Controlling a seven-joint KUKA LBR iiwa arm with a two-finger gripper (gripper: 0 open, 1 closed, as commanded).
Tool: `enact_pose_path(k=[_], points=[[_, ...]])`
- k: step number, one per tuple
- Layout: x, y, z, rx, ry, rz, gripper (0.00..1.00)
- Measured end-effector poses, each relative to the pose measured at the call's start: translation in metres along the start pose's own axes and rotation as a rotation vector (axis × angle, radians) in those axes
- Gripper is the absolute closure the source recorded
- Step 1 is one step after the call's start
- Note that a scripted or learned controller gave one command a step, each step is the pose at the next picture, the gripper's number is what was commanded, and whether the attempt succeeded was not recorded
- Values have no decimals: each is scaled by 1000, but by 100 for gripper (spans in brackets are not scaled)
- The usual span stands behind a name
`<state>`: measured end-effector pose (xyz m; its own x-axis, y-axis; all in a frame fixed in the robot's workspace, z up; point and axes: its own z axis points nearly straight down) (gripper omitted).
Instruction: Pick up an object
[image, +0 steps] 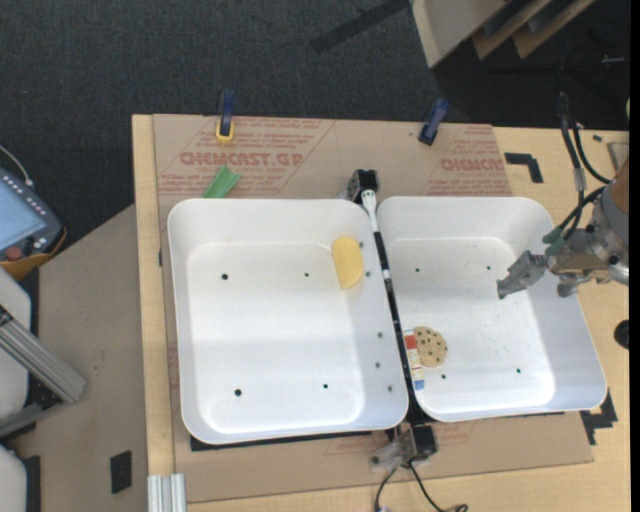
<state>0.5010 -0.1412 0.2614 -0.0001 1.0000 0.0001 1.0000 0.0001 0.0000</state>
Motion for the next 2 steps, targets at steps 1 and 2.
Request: enact_pose_path(k=[1,2], points=[[-33,-25,107,10,3,5,0],[-20,8,-115,-22,-7,-4,0]])
